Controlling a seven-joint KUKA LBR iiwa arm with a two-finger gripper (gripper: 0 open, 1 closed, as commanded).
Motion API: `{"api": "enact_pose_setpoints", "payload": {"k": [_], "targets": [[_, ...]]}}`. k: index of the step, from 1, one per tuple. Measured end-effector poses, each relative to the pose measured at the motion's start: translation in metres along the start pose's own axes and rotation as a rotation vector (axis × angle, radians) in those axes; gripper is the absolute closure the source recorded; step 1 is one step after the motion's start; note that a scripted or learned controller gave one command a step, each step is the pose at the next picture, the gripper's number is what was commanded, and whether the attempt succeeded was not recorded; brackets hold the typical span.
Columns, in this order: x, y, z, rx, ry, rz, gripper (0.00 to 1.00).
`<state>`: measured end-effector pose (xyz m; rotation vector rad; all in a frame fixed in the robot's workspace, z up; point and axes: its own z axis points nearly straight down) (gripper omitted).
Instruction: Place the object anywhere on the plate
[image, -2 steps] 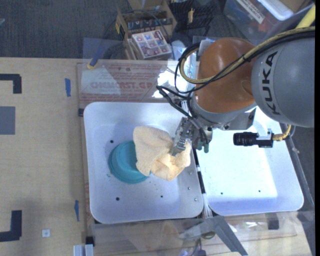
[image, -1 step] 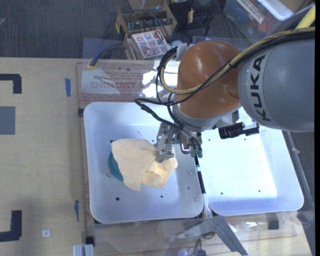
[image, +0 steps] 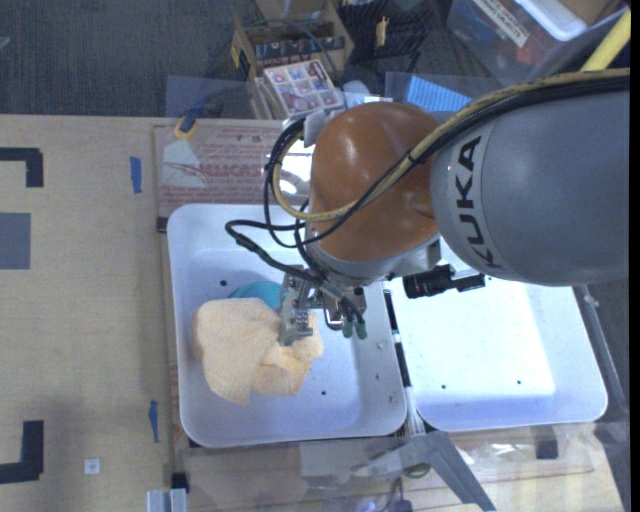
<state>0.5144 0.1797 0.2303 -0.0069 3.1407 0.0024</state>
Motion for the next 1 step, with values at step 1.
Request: {"api": "enact_pose_setpoints", "payload": {"k": [1], "targets": [[-0.0002, -0.0003, -0.0001, 0.0, 0.0, 0.001, 0.0]]}}
